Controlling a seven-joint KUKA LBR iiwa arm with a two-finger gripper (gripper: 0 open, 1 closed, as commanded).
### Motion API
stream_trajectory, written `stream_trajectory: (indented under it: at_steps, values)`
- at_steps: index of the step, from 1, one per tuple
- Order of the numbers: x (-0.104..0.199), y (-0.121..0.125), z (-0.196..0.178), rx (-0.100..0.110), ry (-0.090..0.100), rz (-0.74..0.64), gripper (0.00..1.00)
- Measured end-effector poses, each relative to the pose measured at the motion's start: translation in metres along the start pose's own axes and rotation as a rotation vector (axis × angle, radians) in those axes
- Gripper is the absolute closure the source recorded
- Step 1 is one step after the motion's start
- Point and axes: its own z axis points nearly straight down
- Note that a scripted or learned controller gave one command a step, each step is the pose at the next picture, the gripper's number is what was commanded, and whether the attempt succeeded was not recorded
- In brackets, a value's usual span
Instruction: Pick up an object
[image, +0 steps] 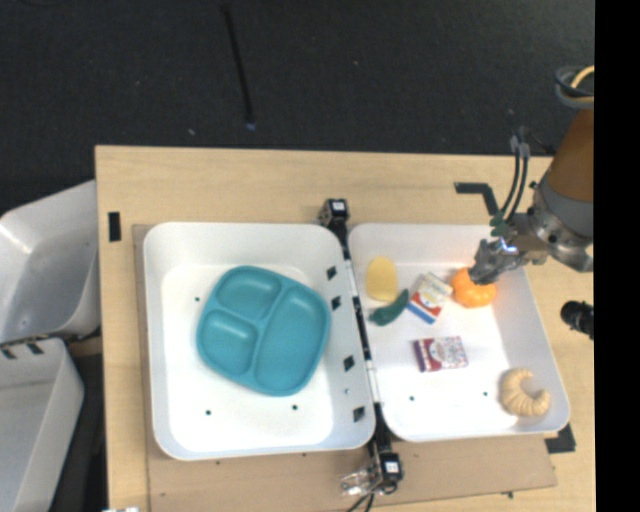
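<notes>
Orange Object at Gripper: Grasp Approach in the Right Bin

Orange object (473, 289), rounded and possibly a toy fruit, lies in the upper right part of the right bin (530, 330), near its far wall. The gripper (490, 262) sits directly above and against the object's upper edge. Whether the claw is released or clenched cannot be told from this view, and the object is not seen between it, so no grasp is confirmed.

Procedure for the step in hand (judgement):
1. Centre the gripper over the middle of the orange object; at present it appears offset toward the object's far-right side.
2. Descend vertically until the tips straddle the widest part. A rounded body is likely to roll or squirt out if pinched off-centre.
3. Keep clear of the bin wall on the right and of the small red-and-white packet (430, 297) just beside the object on its left.
4. Lift straight up and verify that the object rises with the gripper.

Containers and contents:
- Right bin: a yellow item (381, 279), a dark green item (390, 310) touching it below, the red-and-white packet, a second red packet (440, 353) near the centre, and a beige croissant-shaped item (524, 391) at the near right corner.
- Left bin (175, 400): a teal divided plate (264, 329) with three compartments, lying flat.
</notes>
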Motion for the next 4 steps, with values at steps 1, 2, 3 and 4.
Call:
stream_trajectory:
  at_steps: [1,2,3,4]
  values:
    - [0.056,-0.012,0.011,0.007,0.003,-0.001,1.0]
    - [0.11,-0.026,0.003,0.005,0.004,-0.003,1.0]
    - [0.155,-0.046,0.011,0.007,0.003,-0.002,1.0]
    - [0.208,-0.055,0.025,0.008,0.004,-0.003,1.0]
